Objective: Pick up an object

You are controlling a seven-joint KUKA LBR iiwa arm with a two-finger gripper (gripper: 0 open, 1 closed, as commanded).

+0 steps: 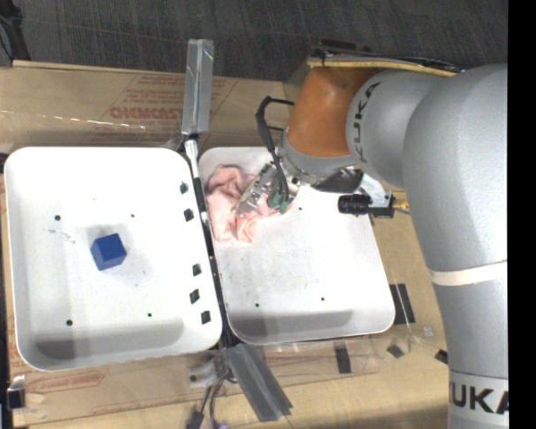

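While hand (266,195) (grip unclear) touches pink cloth (228,202), arm (447,150) reads KUKA.

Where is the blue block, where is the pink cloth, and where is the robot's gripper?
blue block (109,250): camera view, on its top face, in the left bin.
pink cloth (227,202): camera view, on its crumpled middle, in the right bin.
gripper (261,195): camera view, between its fingertips, at the cloth's right edge.
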